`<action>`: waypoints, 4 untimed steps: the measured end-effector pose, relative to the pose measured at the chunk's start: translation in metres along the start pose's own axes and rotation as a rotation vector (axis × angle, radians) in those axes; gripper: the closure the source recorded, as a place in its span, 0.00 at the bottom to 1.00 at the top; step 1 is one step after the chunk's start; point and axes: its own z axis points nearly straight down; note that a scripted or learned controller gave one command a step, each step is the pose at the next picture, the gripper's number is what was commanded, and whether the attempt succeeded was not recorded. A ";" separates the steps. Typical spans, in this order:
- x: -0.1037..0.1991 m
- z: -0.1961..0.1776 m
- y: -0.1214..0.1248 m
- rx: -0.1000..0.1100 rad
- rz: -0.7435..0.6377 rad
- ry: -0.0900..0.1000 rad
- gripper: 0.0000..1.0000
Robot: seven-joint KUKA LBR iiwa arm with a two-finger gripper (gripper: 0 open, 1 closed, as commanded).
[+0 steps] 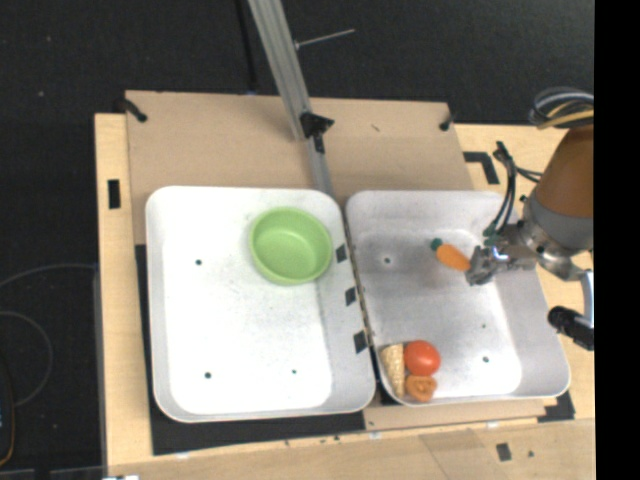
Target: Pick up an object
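— Gripper [482, 268] hung in the right bin [520, 368], just beside the toy carrot [452, 256]. Was it holding it?
— No; the carrot lay on the bin floor, apart from the tip. How its tips stood, I couldn't tell.
— So the approach step?
— Likely. Next it needed to shift over the carrot and close. A tomato [422, 356] sat near the front corner.

Two shallow white bins sit side by side on a bench [115, 268]. The left bin [200, 368] holds a green bowl [291, 246]. The right bin [520, 368] holds a small carrot [451, 256] near its middle, with the end effector [482, 268] just beside it, and a tomato [422, 357] among other small foods at the near edge.
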 end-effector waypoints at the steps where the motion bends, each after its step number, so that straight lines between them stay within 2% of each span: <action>1: 0.007 -0.059 -0.001 -0.007 -0.009 -0.001 1.00; 2: 0.006 -0.113 0.001 -0.007 -0.009 -0.001 1.00; 4: 0.095 -0.110 0.007 0.001 -0.011 0.001 1.00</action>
